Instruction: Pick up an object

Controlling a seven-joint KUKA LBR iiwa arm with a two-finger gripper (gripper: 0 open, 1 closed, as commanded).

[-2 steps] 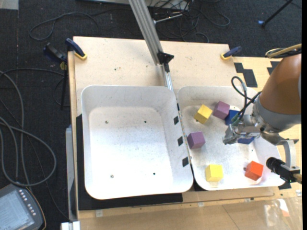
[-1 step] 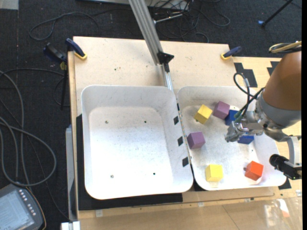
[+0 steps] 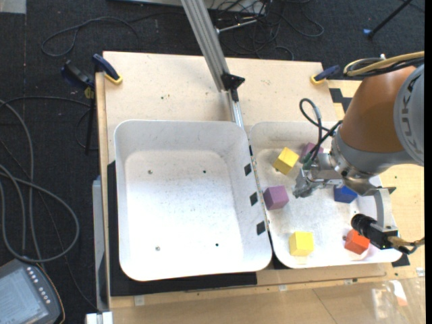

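The gripper (image 3: 305,184) hangs low in the right bin (image 3: 317,258) — a reach, nothing lifted yet; whether its fingers are open I cannot tell. The purple cube (image 3: 275,196) lies just left of it. Next — settle over one block and close.

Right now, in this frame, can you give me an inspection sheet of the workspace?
Surface: pale speckled bench board bearing two shallow white bins, left bin and right bin.
Job's things: in the right bin, upper yellow foam cube, lower yellow foam cube, purple foam cube, blue block, orange block.
Clutter: nothing seen.
Gripper: gripper low over the right bin between the cubes; grasp state unclear.
Cables: black cables on the dark floor.
Surroundings: metal pole, corner clamps.
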